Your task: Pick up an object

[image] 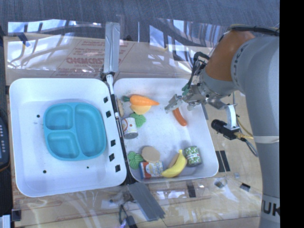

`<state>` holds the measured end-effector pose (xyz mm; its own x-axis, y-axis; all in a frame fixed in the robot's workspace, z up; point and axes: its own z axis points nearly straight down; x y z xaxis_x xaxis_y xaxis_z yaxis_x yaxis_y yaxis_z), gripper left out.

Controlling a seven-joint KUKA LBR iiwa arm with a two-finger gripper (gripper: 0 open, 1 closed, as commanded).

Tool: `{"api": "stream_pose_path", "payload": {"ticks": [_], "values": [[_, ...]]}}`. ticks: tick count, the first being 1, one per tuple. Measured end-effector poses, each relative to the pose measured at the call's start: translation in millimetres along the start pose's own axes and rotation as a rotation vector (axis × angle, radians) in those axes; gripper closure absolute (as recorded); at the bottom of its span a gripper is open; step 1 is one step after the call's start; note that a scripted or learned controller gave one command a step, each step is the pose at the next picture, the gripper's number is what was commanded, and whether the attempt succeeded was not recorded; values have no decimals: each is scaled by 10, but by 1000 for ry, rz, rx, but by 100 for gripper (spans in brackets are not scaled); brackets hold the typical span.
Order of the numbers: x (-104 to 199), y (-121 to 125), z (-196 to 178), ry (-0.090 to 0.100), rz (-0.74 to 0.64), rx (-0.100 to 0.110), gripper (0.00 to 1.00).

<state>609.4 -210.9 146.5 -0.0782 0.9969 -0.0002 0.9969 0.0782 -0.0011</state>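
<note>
**Sausage grasp at risk**

In the right bin (209, 141), gripper (176, 104) hangs over the sausage (180, 117), near the back wall. Fingers' spread: cannot tell, nothing visibly held. Round, slim sausage may roll or squirt out of an off-centre pinch.

Blue divided tray (74, 131) in left bin (19, 141), right bin (159, 141) holding carrot (142, 100), banana (176, 166), small cans, gripper (176, 104) above an orange sausage (180, 117)
</note>
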Motion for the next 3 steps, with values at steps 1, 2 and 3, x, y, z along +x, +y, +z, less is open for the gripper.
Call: {"api": "stream_pose_path", "payload": {"ticks": [1, 2, 3], "values": [[9, 184, 549, 0, -5, 1, 0], [17, 195, 439, -1, -11, 1, 100], [724, 562, -696, 0, 63, -10, 100]]}}
